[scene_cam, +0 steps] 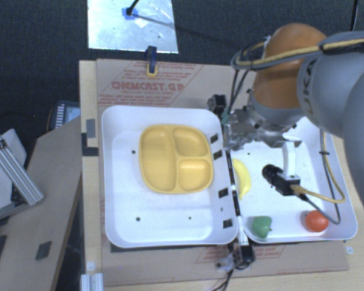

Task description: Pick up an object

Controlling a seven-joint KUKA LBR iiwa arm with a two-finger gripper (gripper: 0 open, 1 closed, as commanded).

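Item: my tool (pixel 235 139), low over the right shallow white bin (pixel 312 168), at its left wall; grip state, I cannot tell.
Lying in that bin: yellow rounded piece (pixel 242 178), green lump (pixel 261 225), orange ball (pixel 316 221).
Pick, I judge, not yet made.

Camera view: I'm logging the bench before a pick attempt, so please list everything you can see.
left bin: one, white, left half of the bench
divided plate: one, yellow, in the left bin
right bin: one, white, beside the left bin
rounded object: one, yellow, right bin, by the shared wall
small object: one, green, right bin, near-left corner
ball: one, orange, right bin, near edge
cardboard: one, brown, red print, under both bins
arm: one, grey, orange band, over the right bin
gripper: one, right bin's far-left corner
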